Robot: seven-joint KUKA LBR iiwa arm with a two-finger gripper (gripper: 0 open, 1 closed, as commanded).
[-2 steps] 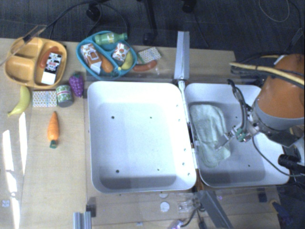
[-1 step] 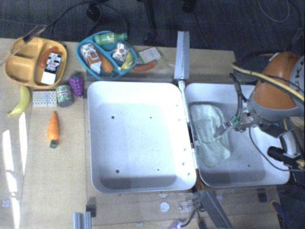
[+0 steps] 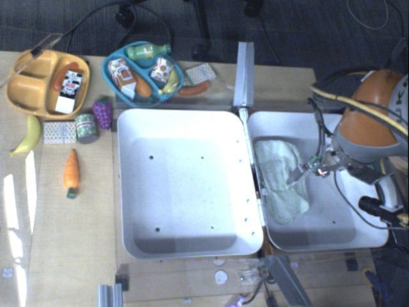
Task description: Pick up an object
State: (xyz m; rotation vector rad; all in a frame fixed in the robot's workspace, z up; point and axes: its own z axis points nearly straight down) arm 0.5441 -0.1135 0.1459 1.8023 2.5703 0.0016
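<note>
From the camera view above, you see two shallow white bins side by side on a pale wooden surface (image 3: 70, 248). The left bin (image 3: 185, 245) is a smooth, square tray with rounded corners and a few small dark dots on its floor. The right bin (image 3: 332, 232) holds a crumpled, soft-looking pale cloth (image 3: 278, 178), bunched lengthwise against the bin's left wall.

The arm comes in from the right, its rounded orange band (image 3: 374, 110) glossy above grey joints and looping cables. The gripper (image 3: 313, 167) sits low in the right bin, right at the cloth's right edge. You cannot tell from here whether it is spread or closed, or whether it has any cloth in its grasp; the tip is small and blurred.

On the surface left of the bins you find toy food: a yellow divided dish (image 3: 29, 85), a blue divided tray (image 3: 144, 72) with small items, a curved yellow banana (image 3: 29, 136), an orange carrot (image 3: 71, 171), a purple bunch of grapes (image 3: 102, 112) and a small round can (image 3: 85, 128).
</note>
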